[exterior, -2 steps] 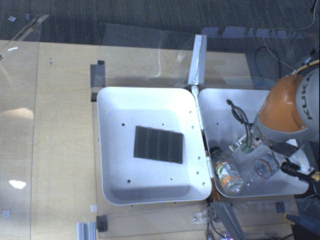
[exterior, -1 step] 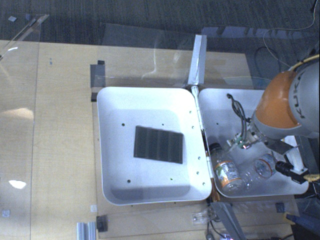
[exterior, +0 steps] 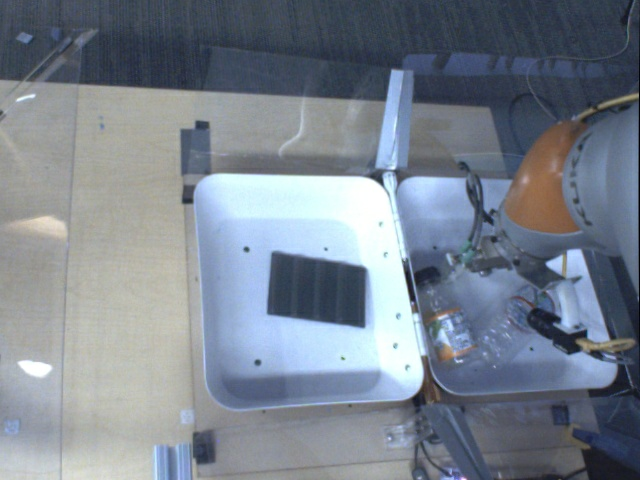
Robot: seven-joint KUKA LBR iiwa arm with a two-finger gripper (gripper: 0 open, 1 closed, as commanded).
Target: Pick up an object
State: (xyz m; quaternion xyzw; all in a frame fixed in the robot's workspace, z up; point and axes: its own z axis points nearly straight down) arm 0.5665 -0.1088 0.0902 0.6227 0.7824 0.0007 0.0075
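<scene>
Robotics lab: bench (exterior: 100,268), bins (exterior: 215,298), cables (exterior: 560,78).

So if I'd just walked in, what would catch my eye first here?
Probably the big grey arm with its orange band, leaning in from the right over the right-hand bin. Next, the dark ribbed mat lying flat in the middle of the left bin. Then the clutter under the arm, including a clear packet with orange print.

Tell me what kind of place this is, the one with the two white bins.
Most likely a robotics lab's bin-picking test cell. A grey-and-orange arm reaches over the right bin, which holds small clear-wrapped items; the left bin holds a dark ridged pad. Clear panels and loose cables surround the wooden bench.
</scene>
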